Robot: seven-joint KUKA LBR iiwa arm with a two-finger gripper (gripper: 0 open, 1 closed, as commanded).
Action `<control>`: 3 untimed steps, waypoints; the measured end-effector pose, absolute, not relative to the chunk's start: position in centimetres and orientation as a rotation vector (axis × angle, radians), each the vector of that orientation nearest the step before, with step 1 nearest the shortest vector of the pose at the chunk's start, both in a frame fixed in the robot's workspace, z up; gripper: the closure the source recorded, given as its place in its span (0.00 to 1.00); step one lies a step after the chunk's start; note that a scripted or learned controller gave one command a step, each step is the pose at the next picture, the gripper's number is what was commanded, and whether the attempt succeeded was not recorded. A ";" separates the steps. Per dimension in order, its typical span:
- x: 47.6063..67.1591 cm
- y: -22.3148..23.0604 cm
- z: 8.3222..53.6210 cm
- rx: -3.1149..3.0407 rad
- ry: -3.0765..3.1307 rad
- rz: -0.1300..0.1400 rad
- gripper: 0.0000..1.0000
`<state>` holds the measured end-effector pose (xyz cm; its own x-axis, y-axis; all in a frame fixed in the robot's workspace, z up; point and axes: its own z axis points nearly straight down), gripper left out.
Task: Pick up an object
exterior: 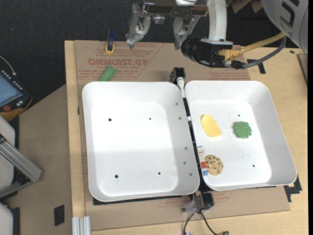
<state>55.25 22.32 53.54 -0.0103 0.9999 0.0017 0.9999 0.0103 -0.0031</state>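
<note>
Overhead, gripper [156, 33] spread and bare, well apart from yellow piece [211, 126], green ball [242, 129], cookie [213, 164].

1. You see two bins [129, 102] of smooth white plastic with a soft sheen.
2. Under them lies a matt brown cardboard sheet [146, 58] with red print.
3. The gripper [157, 32] fingers look like bare grey metal.
4. The green ball [242, 129] has a bumpy surface; the yellow piece [211, 126] looks smooth.

Grey arm [286, 9] with metal two-fingered hand [157, 33], yellow cable [259, 44].
</note>
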 end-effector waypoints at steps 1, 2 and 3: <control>55.5 21.9 54.6 -2.219 -2.225 -0.002 1.00; 59.1 22.4 41.2 -2.219 -2.215 0.022 1.00; 54.7 17.2 37.7 -2.224 -2.213 0.013 1.00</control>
